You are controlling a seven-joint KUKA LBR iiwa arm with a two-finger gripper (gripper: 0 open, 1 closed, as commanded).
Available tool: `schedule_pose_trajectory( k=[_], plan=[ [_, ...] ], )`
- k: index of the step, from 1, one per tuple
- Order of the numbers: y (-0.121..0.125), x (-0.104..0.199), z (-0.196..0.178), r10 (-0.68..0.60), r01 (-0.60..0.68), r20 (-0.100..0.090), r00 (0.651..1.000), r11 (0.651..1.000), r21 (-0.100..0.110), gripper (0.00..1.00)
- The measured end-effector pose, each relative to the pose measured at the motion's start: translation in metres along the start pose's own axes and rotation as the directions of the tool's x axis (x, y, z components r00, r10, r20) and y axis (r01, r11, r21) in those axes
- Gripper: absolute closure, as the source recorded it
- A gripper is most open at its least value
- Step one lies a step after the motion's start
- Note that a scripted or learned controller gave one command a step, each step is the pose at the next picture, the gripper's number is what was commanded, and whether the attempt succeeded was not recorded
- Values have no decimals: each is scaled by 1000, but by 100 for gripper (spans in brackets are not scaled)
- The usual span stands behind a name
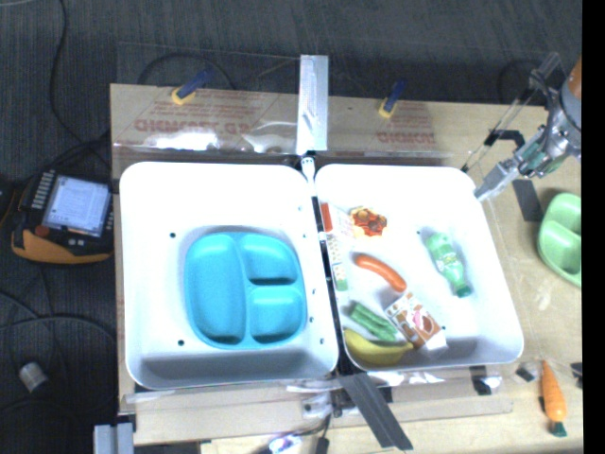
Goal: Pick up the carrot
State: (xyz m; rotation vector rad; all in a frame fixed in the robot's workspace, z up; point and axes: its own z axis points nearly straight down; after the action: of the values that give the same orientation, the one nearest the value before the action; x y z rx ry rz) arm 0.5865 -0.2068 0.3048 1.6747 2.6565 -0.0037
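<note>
Gripper (496,180) sits at the upper right, poised over the top right corner of the right bin (492,253); whether it is open or closed cannot be told at this size, and nothing shows in its grasp. Nearest item below it: green bottle (447,262), lying in the bin. Further left, an orange-red sausage-like piece (380,270), a small carton (414,320), green beans (373,320) and a banana (376,350) along the near wall. The left bin holds a blue divided tray (244,287). The carrot (552,400) lies outside both bins, on the worktop (529,386) at the lower right, well apart from the gripper. Judgement: pick not yet begun; approach, descent, grasp and lift all remain.
</note>
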Motion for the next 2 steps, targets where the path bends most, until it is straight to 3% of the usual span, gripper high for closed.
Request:
schedule_pose_trajectory(
  k=[1, 2],
  plan=[
    [-73, 15, -9, -71, 71, -1, 997, 997, -1, 100],
    [-78, 61, 30, -14, 14, -3, 1000, 1000, 0, 100]
  ],
)
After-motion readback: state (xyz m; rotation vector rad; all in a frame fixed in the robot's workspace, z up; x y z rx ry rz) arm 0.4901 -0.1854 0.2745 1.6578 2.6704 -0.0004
